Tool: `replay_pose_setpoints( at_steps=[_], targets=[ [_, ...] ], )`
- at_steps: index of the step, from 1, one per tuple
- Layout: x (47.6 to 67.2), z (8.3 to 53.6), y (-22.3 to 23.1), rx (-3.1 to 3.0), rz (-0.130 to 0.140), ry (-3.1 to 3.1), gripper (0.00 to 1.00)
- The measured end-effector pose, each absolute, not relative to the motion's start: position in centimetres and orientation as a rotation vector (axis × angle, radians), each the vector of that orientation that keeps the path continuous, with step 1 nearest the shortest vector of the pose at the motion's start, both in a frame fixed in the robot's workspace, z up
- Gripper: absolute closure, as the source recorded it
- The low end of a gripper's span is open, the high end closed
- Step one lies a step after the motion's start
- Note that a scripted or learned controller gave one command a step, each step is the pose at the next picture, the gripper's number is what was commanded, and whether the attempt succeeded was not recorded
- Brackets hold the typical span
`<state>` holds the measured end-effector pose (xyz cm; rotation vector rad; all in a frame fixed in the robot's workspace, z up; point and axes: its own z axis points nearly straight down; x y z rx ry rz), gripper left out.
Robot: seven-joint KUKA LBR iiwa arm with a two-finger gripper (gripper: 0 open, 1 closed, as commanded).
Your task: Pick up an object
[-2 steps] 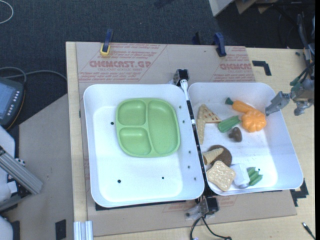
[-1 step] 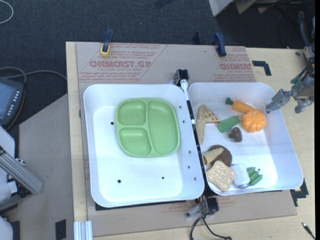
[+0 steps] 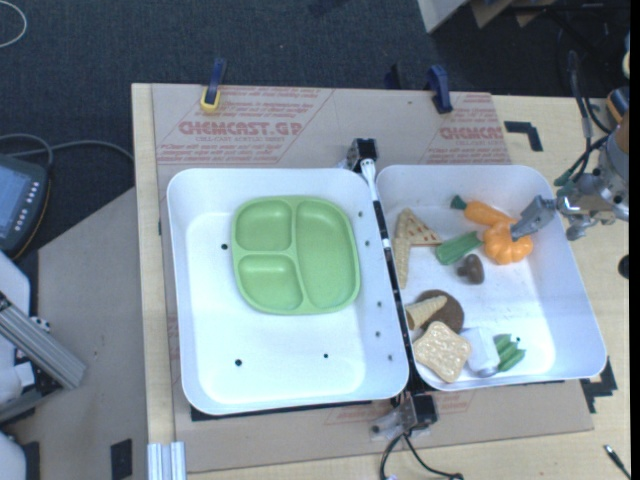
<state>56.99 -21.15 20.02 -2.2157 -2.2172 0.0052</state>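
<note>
Hovering over the right bin (image 3: pixel 575 278), the gripper (image 3: pixel 550 218) has fingers apart, one tip touching the orange pepper (image 3: pixel 507 246).

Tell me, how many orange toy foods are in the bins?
2. A carrot lies near the far wall of the right bin, and an orange pumpkin sits just in front of it, beside the gripper. The arm may hide more.
</note>
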Motion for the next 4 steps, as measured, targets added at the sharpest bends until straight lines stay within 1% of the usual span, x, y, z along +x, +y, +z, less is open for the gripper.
replay_pose_setpoints(
  at_steps=[2, 3, 4],
  targets=[
    [57.3, 9.9, -19.2, -2.215, 0.005, -2.217, 0.00],
    [57.2, 8.3, -19.2, -2.217, 0.004, -2.218, 0.00],
    [57.3, 9.4, -19.2, -2.220, 0.003, -2.219, 1.00]
  ],
)
